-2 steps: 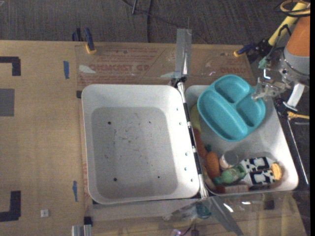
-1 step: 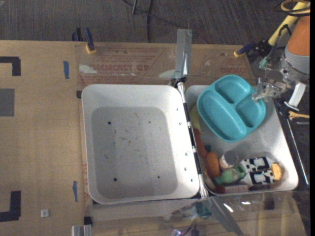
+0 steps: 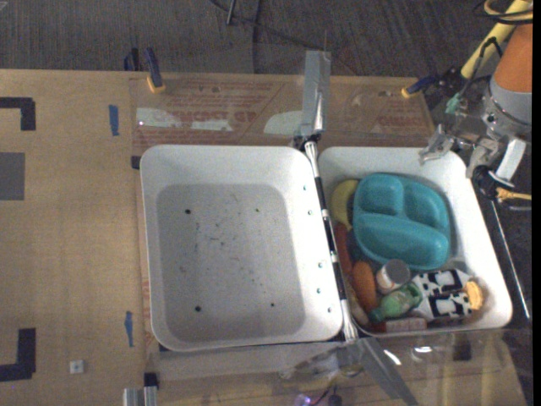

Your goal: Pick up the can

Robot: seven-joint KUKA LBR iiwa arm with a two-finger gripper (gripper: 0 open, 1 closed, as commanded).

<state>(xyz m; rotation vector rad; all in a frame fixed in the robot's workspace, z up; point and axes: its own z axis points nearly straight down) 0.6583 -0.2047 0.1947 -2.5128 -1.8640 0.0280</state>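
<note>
The can (image 3: 393, 274) is a small cylinder with a silvery top. It stands in the right bin (image 3: 490, 252) near the front, wedged between a teal divided plate (image 3: 399, 218), a carrot (image 3: 365, 284) and a green bottle (image 3: 397, 302). My gripper (image 3: 473, 152) hangs over the right bin's far right corner, well behind and to the right of the can. It is open, its two fingers spread apart with nothing between them. The grey arm with its orange band (image 3: 517, 57) comes in from the upper right.
The right bin also holds a yellow banana-like piece (image 3: 342, 200), a black-and-white patterned box (image 3: 446, 293) and a small orange item (image 3: 473, 294). The left bin (image 3: 152, 227) lies beside it, past a metal divider (image 3: 314, 100). Cables (image 3: 499, 24) run near the arm.
</note>
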